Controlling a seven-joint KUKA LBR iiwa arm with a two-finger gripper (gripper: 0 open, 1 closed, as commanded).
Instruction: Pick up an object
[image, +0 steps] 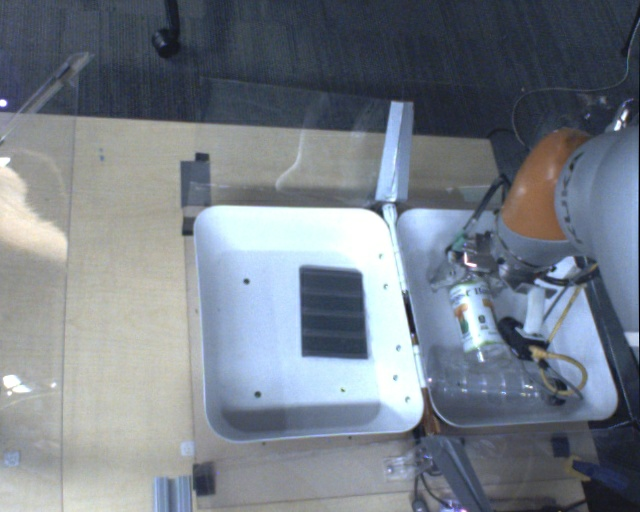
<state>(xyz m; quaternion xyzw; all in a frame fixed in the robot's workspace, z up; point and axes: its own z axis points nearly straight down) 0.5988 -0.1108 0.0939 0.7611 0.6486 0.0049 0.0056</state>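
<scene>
Surface: pale wooden surface (120, 300) with dark carpet floor (300, 40) beyond its far edge; it carries two shallow white bins side by side.
Clear sheet: a transparent panel (40, 200) lies over the surface's view-left part and catches glare.
Divider: a grey metal bar (395, 150) runs from the surface's far edge down to the gap between the bins.
View-left bin: left bin (230, 225) holds one thing, a dark ribbed pad (334, 312), rectangular and lying flat a little right of the bin's centre, clear of all four walls.
View-right bin: right bin (438, 335) holds the bottle and a clear container, with the arm above it.
Arm: grey arm (600, 190) enters from the view's right; its orange band (535, 190) sits over the right bin's far edge.
Hand: hand (465, 265) is low over the right bin's far-left part, directly at the bottle's far end.
Hand state: cannot tell whether it is released or clenched, nor whether it grips or merely touches the bottle.
Task thing: white bottle (473, 318) with a green and orange label lies near the right bin's centre, long axis running from far to near, tilted slightly.
Clear container: a transparent plastic container (490, 382) lies on its side along the right bin's near edge, just beside the bottle's near end; contact between them is unclear.
</scene>
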